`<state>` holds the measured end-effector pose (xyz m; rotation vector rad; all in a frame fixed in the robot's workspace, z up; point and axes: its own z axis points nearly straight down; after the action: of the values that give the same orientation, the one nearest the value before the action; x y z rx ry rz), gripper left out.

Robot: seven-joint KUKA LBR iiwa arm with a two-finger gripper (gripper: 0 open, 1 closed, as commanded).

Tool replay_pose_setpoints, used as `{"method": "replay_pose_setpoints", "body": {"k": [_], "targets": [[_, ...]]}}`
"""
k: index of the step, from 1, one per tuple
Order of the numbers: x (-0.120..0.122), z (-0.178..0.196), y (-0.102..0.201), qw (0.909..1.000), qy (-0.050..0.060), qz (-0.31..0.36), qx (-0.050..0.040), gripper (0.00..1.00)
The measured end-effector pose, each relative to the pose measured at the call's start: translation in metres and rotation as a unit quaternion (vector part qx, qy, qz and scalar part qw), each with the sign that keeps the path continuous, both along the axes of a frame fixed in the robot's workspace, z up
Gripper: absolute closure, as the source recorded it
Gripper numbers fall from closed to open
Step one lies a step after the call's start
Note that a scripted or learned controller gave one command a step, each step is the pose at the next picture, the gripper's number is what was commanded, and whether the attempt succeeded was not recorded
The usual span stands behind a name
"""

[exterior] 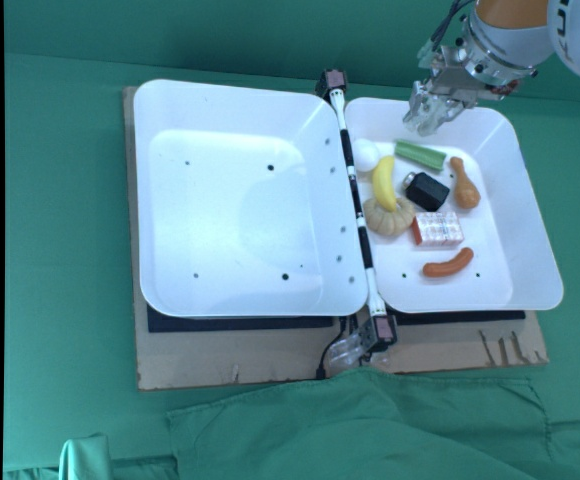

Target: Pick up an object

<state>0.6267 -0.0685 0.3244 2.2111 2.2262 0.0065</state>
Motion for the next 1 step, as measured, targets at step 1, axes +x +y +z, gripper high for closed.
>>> {"method": "replay_pose_setpoints", "body": {"k": [1], "targets": [[-0.0012, 0.0161, -0.0071, 1.0000, -0.004, -0.006, -0.0018, 1.00]]}}
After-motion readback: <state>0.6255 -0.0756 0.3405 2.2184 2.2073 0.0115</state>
